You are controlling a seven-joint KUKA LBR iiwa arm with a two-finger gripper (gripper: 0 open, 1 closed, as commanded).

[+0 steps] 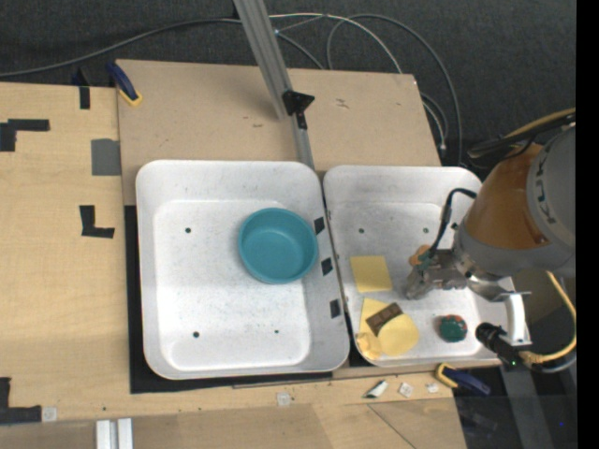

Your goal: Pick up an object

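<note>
My gripper (418,279) hangs low over the right bin (393,195), reaching in from the right. It sits just right of a yellow square piece (371,272) and above the other items. A second yellow piece (397,335) lies near the bin's front edge with a small brown block (382,318) on top of it. A small dark green and red object (453,327) rests to the right of that, below the gripper. Nothing shows between the fingers. A teal bowl (277,244) stands in the left bin (178,288).
A grey pole (271,59) slants down from the top to the gap between the bins. Cables (374,36) run over the dark floor behind the bench. Small white bits (393,388) lie on the bench in front of the right bin.
</note>
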